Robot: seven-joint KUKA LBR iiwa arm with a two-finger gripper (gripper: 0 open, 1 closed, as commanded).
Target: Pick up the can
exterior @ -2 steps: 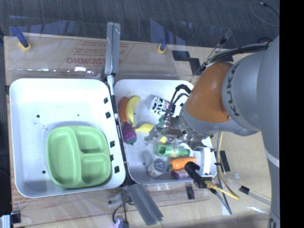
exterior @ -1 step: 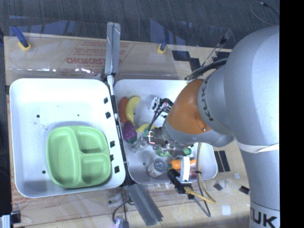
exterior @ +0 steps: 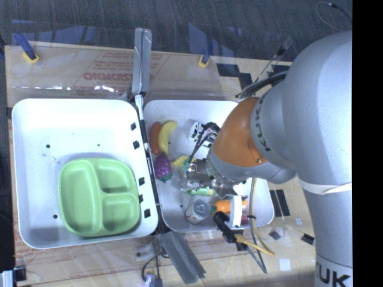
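Observation:
The can (exterior: pixel 197 210) stands upright in the right bin (exterior: pixel 179 109) near its front wall, its silver top facing up. My gripper (exterior: pixel 194 171) hangs low over the middle of that bin, under the orange wrist band, a short way behind the can. A green item (exterior: pixel 201 191) lies between the gripper and the can. The arm's bulk covers the bin's right half.
A banana (exterior: pixel 168 134), a red-orange fruit (exterior: pixel 156 137), purple grapes (exterior: pixel 163 167) and a small yellow piece (exterior: pixel 180 160) lie along the right bin's left side. An orange item (exterior: pixel 222 206) sits right of the can. The left bin (exterior: pixel 30 118) holds a green divided plate (exterior: pixel 99 195).

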